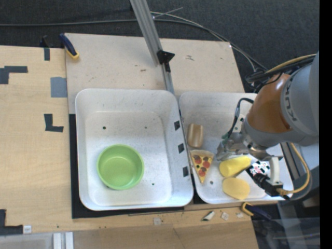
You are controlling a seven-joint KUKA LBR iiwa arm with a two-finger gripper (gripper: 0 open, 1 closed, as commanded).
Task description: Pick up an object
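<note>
My gripper [227, 149] is low in the right bin [212, 104], with the grey arm and its orange band reaching in from the right. Just below and to the right of it lies a yellow oblong toy [234, 165], touching or nearly touching the gripper's tip. A flat yellow oval piece [236, 188] rests near the bin's front edge. To the left are a pizza slice [202, 163] and a tan cylinder [195, 135]. I see nothing lifted off the bin floor.
The left bin [93, 108] holds a green bowl [120, 166] at its front left. A metal pole [148, 25] slants down to the ridge between the bins. A blue and yellow clamp [69, 46] lies on the bench's far left.
</note>
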